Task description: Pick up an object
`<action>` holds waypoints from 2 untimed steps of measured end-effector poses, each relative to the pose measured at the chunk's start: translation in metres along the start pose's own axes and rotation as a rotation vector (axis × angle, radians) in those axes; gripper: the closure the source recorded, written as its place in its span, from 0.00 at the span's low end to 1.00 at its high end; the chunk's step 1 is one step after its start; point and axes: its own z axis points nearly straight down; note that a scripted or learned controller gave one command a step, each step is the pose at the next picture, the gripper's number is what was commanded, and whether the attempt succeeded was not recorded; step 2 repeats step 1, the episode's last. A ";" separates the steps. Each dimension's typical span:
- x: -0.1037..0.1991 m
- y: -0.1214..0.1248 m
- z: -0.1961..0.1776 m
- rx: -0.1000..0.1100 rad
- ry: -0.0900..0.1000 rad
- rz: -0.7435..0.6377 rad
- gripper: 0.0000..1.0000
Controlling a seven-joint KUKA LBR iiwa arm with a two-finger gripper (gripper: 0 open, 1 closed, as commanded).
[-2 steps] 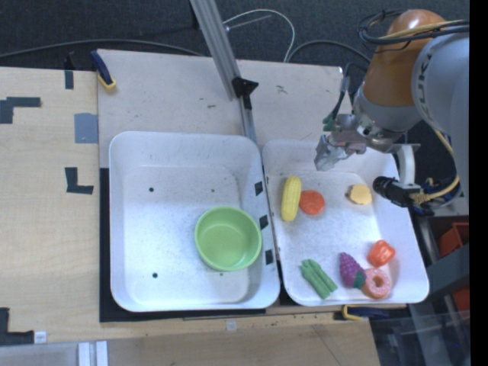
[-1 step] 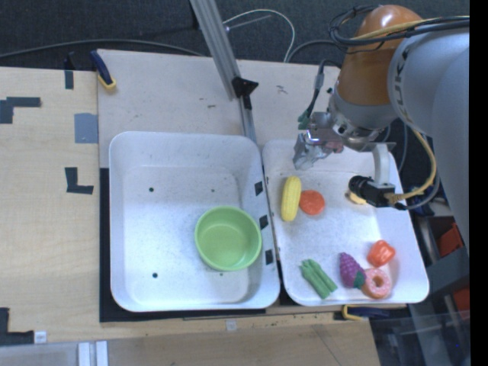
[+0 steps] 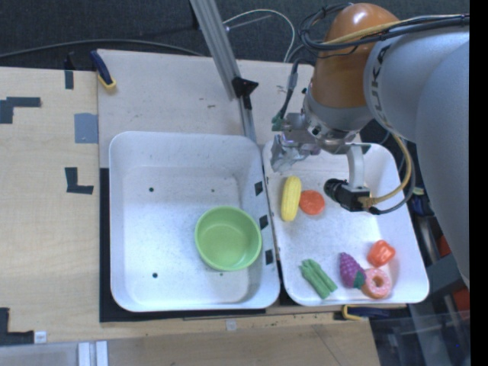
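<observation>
Fingers [image 3: 284, 157] poised at the far left corner of the right bin [image 3: 404, 204], pointing down from the orange-banded wrist; whether they are spread or pressed together cannot be told, since the metal parts blur together, and nothing is seen between them. The nearest candidate, a yellow corn [image 3: 290, 197], lies just below the fingers on the bin floor, its long axis running away from them. An orange tomato [image 3: 311, 203] lies just beside the corn on its right, apparently touching it.

Judged step: the approach before a grasp. A good grasp would close across the corn's short width, with the fingers centred on its middle so that it does not pivot out. The side toward the tomato is tight; a finger coming down there could strike or push the tomato, so a descent nearer the corn's upper end, clear of it, looks safer.

Edges: the wall shared with the left bin [image 3: 122, 204] runs close on the fingers' left, leaving little margin there. A metal post [image 3: 221, 44] rises just beyond it.

Open room: bare floor lies right of the tomato and toward the near side, before the bean [image 3: 317, 277], grapes [image 3: 349, 269], donut [image 3: 377, 282] and pepper [image 3: 381, 253] grouped at the near edge. The green bowl [image 3: 227, 239] sits well apart in the left bin.
</observation>
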 end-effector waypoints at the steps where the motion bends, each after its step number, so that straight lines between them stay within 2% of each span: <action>1: 0.044 -0.015 0.008 0.002 -0.001 0.001 1.00; 2: 0.044 -0.015 0.008 0.002 -0.001 0.001 1.00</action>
